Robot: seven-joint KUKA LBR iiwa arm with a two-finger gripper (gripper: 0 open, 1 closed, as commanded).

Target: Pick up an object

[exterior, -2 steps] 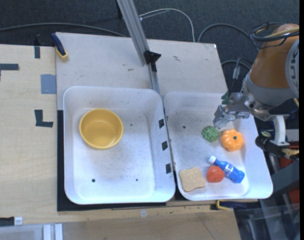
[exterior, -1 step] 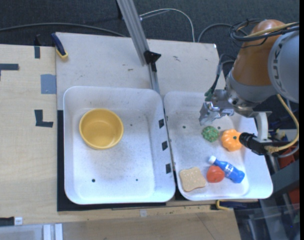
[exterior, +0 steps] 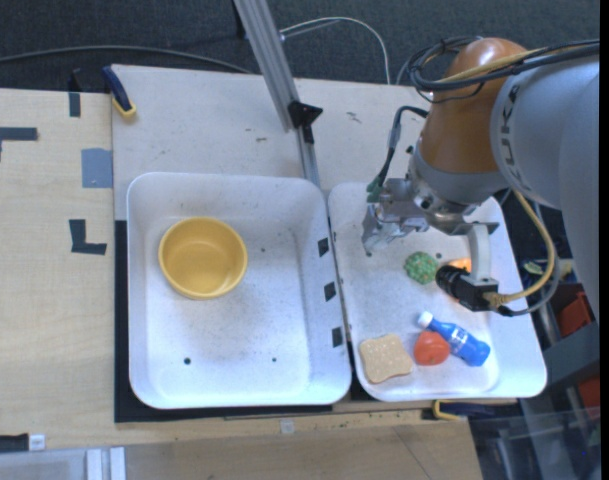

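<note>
You see the gripper (exterior: 376,236) above the right bin (exterior: 519,368), fingers spread and holding nothing; the green object (exterior: 420,266) lies just right of and below the fingertips

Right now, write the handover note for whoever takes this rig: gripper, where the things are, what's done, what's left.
Gripper: hanging over the upper part of the right bin, near its left wall; nothing seen between its fingers.
Right bin: green lumpy object just right of the gripper; blue bottle, red object and slice of toast grouped near the front edge; a small orange item partly hidden by the arm's black fitting.
Left bin: yellow bowl, sitting upright.
Done: nothing picked up yet.
Left: grasp one object and lift it; the green one looks closest.
</note>
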